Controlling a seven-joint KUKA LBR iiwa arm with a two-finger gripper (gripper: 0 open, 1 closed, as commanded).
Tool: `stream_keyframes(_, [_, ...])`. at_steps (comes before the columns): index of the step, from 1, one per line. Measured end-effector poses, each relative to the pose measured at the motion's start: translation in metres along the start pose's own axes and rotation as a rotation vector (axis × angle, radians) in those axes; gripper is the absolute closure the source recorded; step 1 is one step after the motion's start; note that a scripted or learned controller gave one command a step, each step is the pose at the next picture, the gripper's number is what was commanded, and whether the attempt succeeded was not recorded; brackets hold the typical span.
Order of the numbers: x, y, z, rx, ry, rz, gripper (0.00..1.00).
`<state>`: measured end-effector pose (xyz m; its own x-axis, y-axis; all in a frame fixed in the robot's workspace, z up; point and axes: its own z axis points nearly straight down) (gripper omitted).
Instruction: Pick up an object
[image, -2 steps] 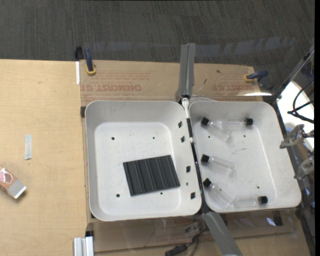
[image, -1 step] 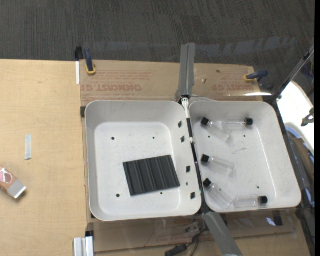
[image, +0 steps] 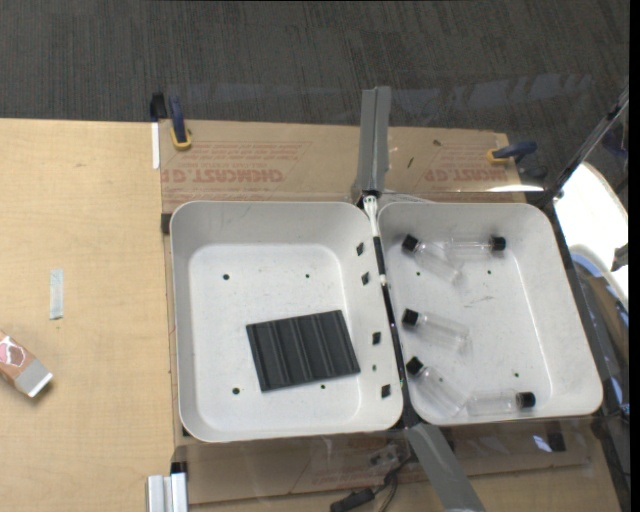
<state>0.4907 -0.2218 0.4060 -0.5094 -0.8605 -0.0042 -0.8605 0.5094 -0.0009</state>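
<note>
Robotics lab test bench | two shallow white plastic bins (image: 190, 300) side by side on a flat brown cardboard sheet (image: 250, 165) | blue-and-orange clamps (image: 176, 122) at 11 and 1 o'clock | dark grey carpet (image: 300, 50) at 12

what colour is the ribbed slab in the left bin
Dark grey, nearly black: the ribbed slab, camera view.

Dark grey carpet (image: 300, 60) is running across the top beyond my surface (image: 80, 220), pale wood. Printed cardboard (image: 260, 165) is lying flat, clamps (image: 178, 125) gripping its far edge. Bright light is glaring in at the right (image: 600, 200).
</note>
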Motion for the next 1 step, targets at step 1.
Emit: stream_keyframes(1, [-0.0055,-0.0087,0.0161,-0.003,-0.001,-0.632,0.00])
